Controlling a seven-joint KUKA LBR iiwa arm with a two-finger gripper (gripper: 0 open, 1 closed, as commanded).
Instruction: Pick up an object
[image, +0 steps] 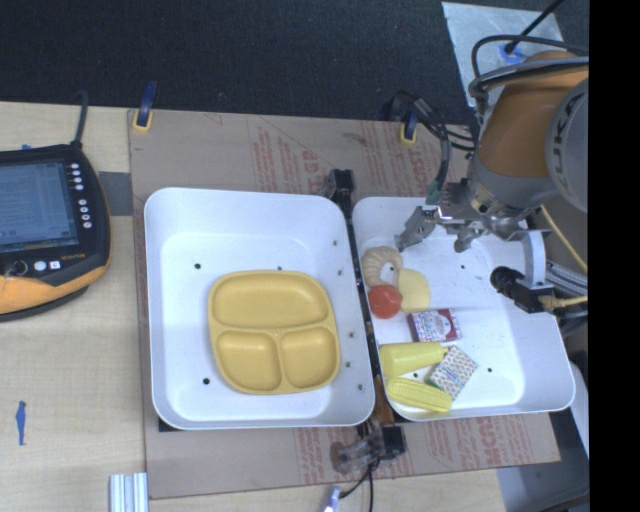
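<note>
My gripper hangs over the far part of the right bin, its two fingers spread apart with nothing between them. Just left and below it lie a beige shell-like piece, a red tomato and a pale yellow lump. Nearer the front of the same bin are a small red-and-white packet, a yellow block, a corn cob and a patterned sachet.
The left bin holds a yellow three-compartment plate. A tablet-like pendant lies on the bench at far left. Cables and the arm's grey-and-orange body stand over the right bin's far corner.
</note>
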